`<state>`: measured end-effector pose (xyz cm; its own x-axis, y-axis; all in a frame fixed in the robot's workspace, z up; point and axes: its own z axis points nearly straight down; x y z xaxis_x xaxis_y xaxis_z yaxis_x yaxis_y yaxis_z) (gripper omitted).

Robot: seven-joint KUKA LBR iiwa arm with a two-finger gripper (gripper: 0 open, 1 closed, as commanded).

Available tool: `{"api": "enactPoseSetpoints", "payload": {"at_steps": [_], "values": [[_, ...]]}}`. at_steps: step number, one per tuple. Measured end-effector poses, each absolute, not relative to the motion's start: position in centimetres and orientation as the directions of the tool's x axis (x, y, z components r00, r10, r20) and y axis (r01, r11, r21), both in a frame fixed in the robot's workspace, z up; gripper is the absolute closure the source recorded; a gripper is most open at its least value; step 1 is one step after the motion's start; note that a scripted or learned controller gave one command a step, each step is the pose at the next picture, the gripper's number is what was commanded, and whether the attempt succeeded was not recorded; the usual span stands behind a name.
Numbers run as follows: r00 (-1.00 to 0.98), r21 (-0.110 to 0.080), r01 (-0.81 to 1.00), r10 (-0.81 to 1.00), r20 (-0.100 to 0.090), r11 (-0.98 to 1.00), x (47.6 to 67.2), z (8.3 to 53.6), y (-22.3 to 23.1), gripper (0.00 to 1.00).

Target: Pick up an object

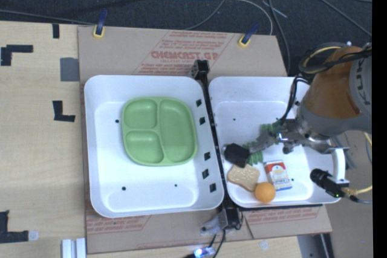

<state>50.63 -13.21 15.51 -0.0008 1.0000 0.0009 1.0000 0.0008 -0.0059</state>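
Note:
My gripper (264, 140) reaches in from the right and hangs low over the middle of the right bin (254, 90). Just left of it lies a black object (236, 154). A green item (266, 129) shows beside and partly under the gripper, with another green bit (256, 158) below it; whether anything is gripped is hidden. Nearer the front edge lie a tan toast-shaped piece (243, 176), an orange ball (264, 192) and a small red and white box (277, 174).
The left bin (103, 130) holds a green divided plate (159, 130). A black divider with clips (206, 130) runs between the bins. The arm's orange band (329, 93) and grey wrist cover the right bin's right side. Cables trail behind the bench.

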Motion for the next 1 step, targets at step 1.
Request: {"api": "enactPoseSetpoints", "payload": {"at_steps": [1], "values": [[0.001, 0.009, 1.000, 1.000, 0.005, -0.001, 50.16, 11.07, -13.55, 0.00]]}}
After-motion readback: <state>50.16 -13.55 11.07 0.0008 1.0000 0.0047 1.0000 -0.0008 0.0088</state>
